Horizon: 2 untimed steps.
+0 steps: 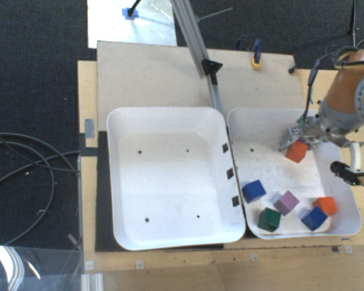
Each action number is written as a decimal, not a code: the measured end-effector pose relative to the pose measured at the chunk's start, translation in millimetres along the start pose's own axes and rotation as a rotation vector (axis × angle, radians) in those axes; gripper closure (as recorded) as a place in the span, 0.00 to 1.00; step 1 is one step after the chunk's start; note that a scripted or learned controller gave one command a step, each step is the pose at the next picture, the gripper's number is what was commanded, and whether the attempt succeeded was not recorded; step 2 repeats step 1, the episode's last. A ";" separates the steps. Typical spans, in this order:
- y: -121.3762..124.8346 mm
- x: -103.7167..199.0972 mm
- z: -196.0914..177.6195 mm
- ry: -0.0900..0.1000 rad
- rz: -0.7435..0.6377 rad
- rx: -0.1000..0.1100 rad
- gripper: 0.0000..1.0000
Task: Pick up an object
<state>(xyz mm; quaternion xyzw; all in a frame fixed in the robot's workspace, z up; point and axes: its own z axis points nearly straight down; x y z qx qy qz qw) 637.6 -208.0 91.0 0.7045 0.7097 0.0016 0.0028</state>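
You are looking down on a tan bench (170,71) over dark carpet, with 2 white bins side by side. The left bin (170,174) has a bare floor. The right bin (346,223) holds blue, purple, green, blue and orange blocks near its front edge. The arm (352,96) reaches in from the right, wrist bent down over the right bin. Its gripper (298,143) has its jaws clamped on an orange block (296,152), tilted, above the bin's back half.
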 end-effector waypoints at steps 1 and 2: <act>-0.7 -1.0 -11.6 -0.002 -0.002 0.000 1.00; -0.7 -1.0 -11.6 -0.002 -0.002 0.000 1.00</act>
